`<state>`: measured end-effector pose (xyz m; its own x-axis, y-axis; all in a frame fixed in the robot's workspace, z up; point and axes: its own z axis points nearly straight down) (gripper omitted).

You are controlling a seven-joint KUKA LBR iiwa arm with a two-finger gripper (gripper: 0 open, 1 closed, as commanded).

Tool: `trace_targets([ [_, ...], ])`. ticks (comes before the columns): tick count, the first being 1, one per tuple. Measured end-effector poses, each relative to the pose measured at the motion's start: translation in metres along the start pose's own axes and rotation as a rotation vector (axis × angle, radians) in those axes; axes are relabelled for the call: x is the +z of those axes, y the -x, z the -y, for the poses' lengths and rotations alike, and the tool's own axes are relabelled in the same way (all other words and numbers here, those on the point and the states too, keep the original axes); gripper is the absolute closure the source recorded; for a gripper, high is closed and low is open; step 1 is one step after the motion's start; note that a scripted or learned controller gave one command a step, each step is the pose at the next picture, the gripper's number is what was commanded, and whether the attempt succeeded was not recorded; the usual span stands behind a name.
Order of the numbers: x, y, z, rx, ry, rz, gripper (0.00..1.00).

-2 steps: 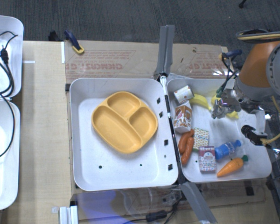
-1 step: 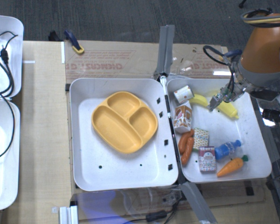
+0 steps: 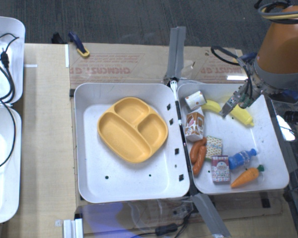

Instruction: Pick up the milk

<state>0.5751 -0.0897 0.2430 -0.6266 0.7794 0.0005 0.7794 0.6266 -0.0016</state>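
Two white bins sit side by side on your bench, the left bin (image 3: 89,182) filling the middle of the frame and the right bin (image 3: 275,148) taking the right side. Your arm (image 3: 280,46) comes in from the upper right, its orange band bulking over the right bin's far corner. In the left bin you have a yellow divided plate (image 3: 132,128), lying flat near the bin's centre.

The gripper (image 3: 236,103) hangs low over the upper part of the right bin, right at a banana (image 3: 243,115) that lies slantwise there; you cannot tell from this view whether its fingers are spread or pressed together, and nothing shows between them.

The milk (image 3: 194,124), a small carton with a brown and white print, stands against the right bin's left wall, down and to the left of the gripper and apart from it. Just above it lies a small white cup (image 3: 194,100) on its side. Below the milk you see two orange sausages (image 3: 198,156), a patterned yellow packet (image 3: 214,146) and a small red box (image 3: 220,169). Further right lie a blue bottle (image 3: 242,158) and a carrot (image 3: 246,177).
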Motion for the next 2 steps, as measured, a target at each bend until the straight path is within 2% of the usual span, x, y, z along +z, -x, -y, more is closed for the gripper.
trace_targets([
  [1, -0.024, -0.031, -0.006, -0.179, 0.000, 0.000, 1.00],
  [2, -0.029, -0.031, -0.025, -0.318, 0.000, 0.000, 1.00],
])
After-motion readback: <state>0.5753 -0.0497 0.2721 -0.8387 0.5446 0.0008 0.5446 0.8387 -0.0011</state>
